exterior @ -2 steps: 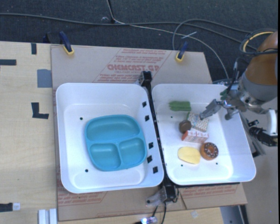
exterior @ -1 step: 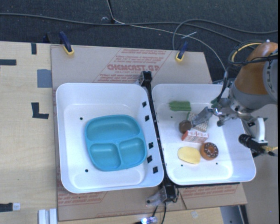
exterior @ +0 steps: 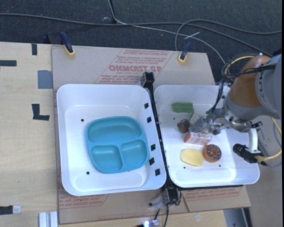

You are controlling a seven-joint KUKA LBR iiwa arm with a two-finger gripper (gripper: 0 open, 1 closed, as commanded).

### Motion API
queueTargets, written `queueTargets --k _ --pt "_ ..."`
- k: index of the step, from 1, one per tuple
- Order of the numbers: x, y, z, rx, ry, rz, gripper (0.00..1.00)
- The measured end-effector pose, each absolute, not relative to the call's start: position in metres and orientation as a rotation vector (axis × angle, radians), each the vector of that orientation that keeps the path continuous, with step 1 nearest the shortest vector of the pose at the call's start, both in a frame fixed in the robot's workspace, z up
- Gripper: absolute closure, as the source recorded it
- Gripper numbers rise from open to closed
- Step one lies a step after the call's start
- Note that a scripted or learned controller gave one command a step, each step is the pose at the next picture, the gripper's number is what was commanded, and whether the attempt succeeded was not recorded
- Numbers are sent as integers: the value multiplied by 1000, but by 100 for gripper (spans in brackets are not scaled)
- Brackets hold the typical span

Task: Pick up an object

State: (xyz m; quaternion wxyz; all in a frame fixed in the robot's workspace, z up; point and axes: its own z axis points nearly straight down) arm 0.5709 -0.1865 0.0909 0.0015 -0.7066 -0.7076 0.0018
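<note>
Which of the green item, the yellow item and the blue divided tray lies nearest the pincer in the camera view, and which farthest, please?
Measured from the pincer in the right bin:
1. Green item, just up and left of it, in the same bin.
2. Yellow item, below it, toward that bin's near edge.
3. Blue divided tray, far off to the left, in the left bin.

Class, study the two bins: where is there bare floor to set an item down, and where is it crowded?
The left bin has bare floor only in the margin around the blue divided tray. The right bin is free along its near edge and far-left corner. Its middle is crowded: green item, brown lump, red-and-white packet, yellow piece, donut, with the gripper among them.
</note>
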Motion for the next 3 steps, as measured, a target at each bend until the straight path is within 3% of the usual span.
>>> queueTargets --k 1,3 --pt "572 -186 103 -2217 -2224 3 100" --pt "583 -176 193 -2220 -2225 -1 100"
